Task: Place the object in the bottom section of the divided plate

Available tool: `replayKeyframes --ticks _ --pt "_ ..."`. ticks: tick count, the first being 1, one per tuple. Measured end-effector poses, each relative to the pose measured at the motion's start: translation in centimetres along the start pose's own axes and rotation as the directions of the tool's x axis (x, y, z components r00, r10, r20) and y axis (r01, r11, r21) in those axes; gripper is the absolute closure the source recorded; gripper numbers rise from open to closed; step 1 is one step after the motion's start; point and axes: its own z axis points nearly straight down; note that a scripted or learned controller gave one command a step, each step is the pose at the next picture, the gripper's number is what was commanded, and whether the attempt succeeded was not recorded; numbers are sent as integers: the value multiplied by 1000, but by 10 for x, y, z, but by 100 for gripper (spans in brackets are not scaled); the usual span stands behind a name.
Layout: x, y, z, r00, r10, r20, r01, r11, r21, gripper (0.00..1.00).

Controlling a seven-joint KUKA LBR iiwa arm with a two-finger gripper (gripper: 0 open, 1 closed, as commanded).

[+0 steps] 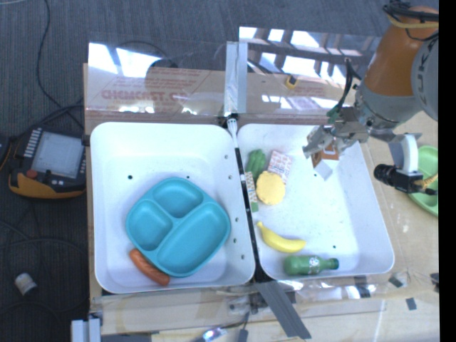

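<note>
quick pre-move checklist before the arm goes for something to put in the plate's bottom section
1. Divided plate sits flat in the left bin: ok.
2. Large bottom section of the plate has nothing in it: ok.
3. Gripper is above the right bin, near its upper edge: ok.
4. Fingers open or shut, and whether they hold anything: cannot tell.
5. Banana lies apart from the green bottle, giving room to grasp: ok.
6. Yellow round object is crowded by the green vegetable and a packet: not ok for a clean pick.
</note>
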Motion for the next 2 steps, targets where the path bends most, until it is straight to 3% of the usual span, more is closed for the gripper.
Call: replayKeyframes --ticks 1,2 --pt "149 -6 56 997 -79 -4 79 997 0 100" --pt "228 -73 56 991 -137 -3 137 991 2 100"
